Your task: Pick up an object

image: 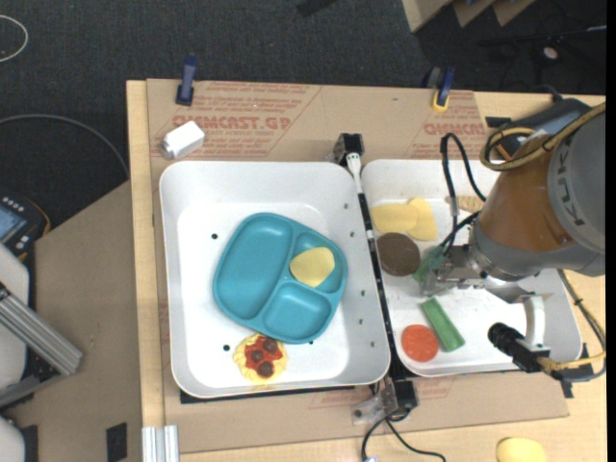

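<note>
**Yellow lump [520, 448] at the near edge, arm [539, 210] bent over the right bin [481, 356]**

A rounded yellow lump sits at the bottom edge of the view, outside both bins, as the grey arm reaches in from the right and hangs over the right bin. Its orange band [512, 221] slants down toward the middle of that bin. The wrist points left, at the divide between the two bins.

The gripper [435, 269] sits low over the bin floor. It is just right of a brown round piece [397, 253] and just above the upper end of a green cylinder [443, 323]. Whether it is open or closed cannot be made out from this angle. No object can be seen held in it, and whether it touches the brown piece or the cylinder cannot be told.

The green cylinder lies tilted on the bin floor, its lower end beside a red disc [419, 343] near the bin's front wall. A pale yellow piece [406, 219] rests toward the far end of the same bin, just behind the brown one.

In the left bin [192, 258], a teal divided plate [250, 268] holds a yellow slice [313, 266] in its right-hand compartment. A small yellow-and-red pizza toy [260, 356] lies on the bin floor just in front of the plate. A white block [183, 140] sits on the cardboard bench [289, 114] behind the left bin's far corner.
</note>
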